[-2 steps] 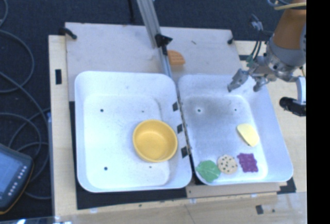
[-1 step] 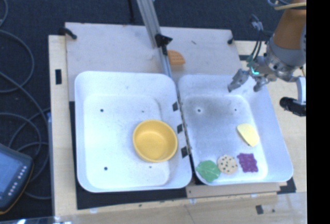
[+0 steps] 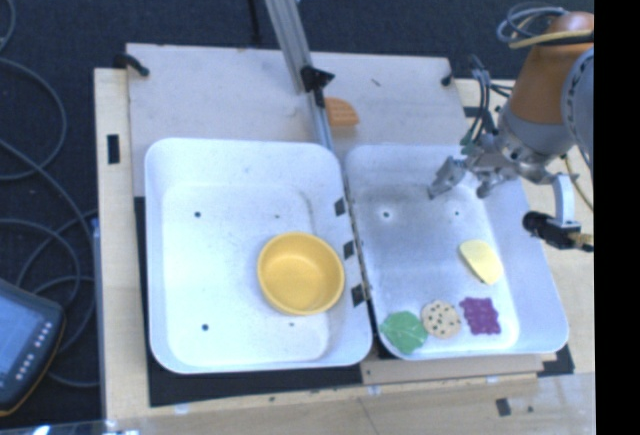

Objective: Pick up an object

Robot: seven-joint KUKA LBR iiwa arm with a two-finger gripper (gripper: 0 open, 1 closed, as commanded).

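Bench [image 3: 220, 93] held two white bins on dark floor | left bin [image 3: 200, 173] held a yellow bowl [image 3: 300, 272] | right bin [image 3: 400, 223] held a yellow piece [image 3: 482, 261], green disc [image 3: 403, 331], cookie [image 3: 440, 319], purple piece [image 3: 481, 315] along its near side | gripper [image 3: 466, 180] hung over the right bin's far corner, fingers apart, nothing between them.

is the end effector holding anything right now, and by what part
Nothing is held. The end effector hangs over the upper part of the right shallow white bin, with no object between its fingers; the small flat yellow piece lies apart, lower down.
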